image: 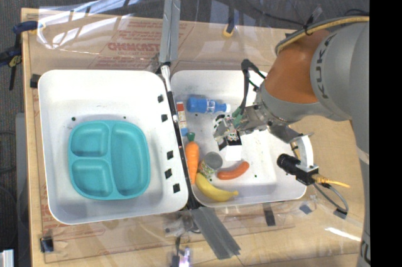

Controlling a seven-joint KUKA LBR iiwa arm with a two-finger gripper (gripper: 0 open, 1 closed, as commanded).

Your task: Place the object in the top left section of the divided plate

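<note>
A teal divided plate (110, 159) lies in the left bin (56, 87), its sections bare. In the right bin lie a blue bottle (202, 104), a carrot (191, 158), a banana (215, 189), a red sausage-shaped piece (233, 171) and a small grey round thing (212, 161). My gripper (227, 132) hangs low over the middle of the right bin, just right of the carrot and above the red piece. Its tip is a dark and white cluster, and nothing shows clearly between its parts.
A metal divider strip (168, 39) runs between the two bins. Clear plastic sheeting (94, 14) covers the bench behind the bins. The grey arm with its orange band (301, 74) fills the right side. A cable and a black fitting (295, 168) hang near the right bin's right wall.
</note>
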